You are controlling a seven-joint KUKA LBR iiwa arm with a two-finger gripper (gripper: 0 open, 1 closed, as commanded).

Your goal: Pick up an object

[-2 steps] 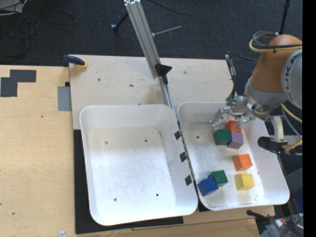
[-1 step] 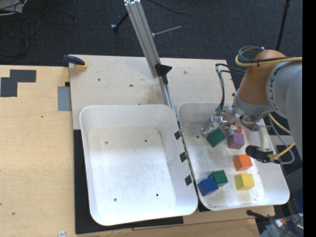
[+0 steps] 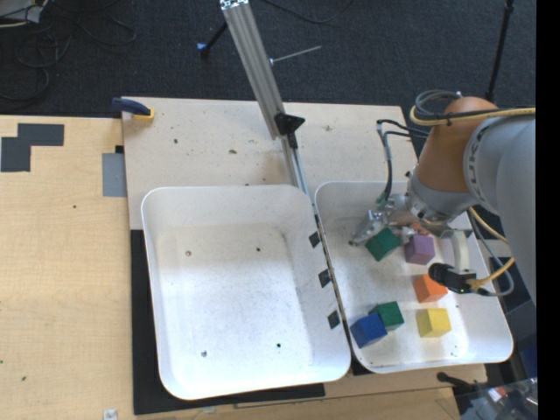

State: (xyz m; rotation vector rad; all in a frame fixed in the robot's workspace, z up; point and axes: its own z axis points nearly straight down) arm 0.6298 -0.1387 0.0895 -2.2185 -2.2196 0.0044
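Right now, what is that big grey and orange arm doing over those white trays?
The robot arm is reaching into the right bin, which holds several coloured blocks. Its hand sits low over a dark green block, apparently trying to pick it up. A purple block, orange block, yellow block, blue block and a smaller green block lie nearby.

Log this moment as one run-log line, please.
phase: reaching | gripper: over right bin, at green block | hold: unconfirmed | nearby: purple block
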